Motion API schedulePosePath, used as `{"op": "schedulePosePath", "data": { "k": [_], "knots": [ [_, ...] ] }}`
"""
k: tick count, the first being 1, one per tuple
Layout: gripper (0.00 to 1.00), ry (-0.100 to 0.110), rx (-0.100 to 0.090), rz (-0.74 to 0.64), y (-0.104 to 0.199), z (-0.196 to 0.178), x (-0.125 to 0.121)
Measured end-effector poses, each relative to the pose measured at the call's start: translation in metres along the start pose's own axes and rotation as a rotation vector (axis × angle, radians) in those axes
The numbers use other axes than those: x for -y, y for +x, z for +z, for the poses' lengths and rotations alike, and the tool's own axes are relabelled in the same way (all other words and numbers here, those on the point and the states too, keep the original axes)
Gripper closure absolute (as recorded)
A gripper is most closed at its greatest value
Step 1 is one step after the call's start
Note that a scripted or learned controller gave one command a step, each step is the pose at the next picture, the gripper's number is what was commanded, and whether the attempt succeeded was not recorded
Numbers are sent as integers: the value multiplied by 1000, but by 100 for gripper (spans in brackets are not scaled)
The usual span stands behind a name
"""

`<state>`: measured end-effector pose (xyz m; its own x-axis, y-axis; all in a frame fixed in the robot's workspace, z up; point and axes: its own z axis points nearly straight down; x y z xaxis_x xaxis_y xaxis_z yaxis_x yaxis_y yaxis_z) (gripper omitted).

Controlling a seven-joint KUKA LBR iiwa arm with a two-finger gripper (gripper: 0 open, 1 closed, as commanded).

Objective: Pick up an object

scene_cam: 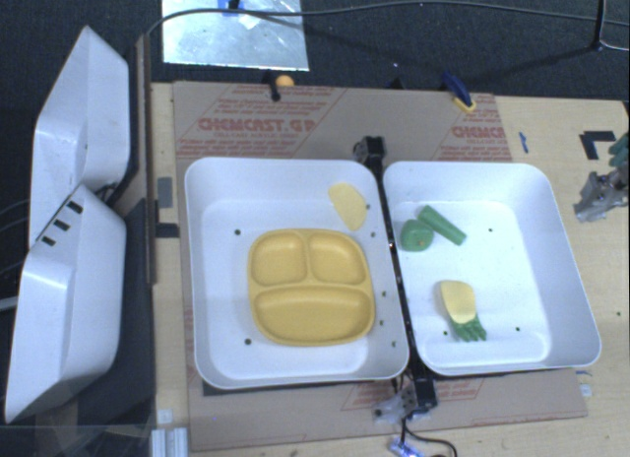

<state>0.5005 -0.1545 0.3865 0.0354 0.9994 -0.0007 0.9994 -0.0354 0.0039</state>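
Beside the right bin [566,248], at the frame's right edge, sat the gripper [602,194]; whether clenched or released, I cannot tell.

We note the gripper [600,194] at the far right edge of the camera view, approx. mid-height, metallic grey w/ a teal-tinted part above it. Only 1 small portion of the assembly is in frame; it sits low over the bench, outside both bins.
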Motion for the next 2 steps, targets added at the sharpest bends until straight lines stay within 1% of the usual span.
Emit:
{"op": "schedulePosePath", "data": {
  "k": [1,2],
  "knots": [
    [100,2,0,-1,0,-9,0],
    [100,-5,2,-34,-39,-152,-15]
  ]
}}
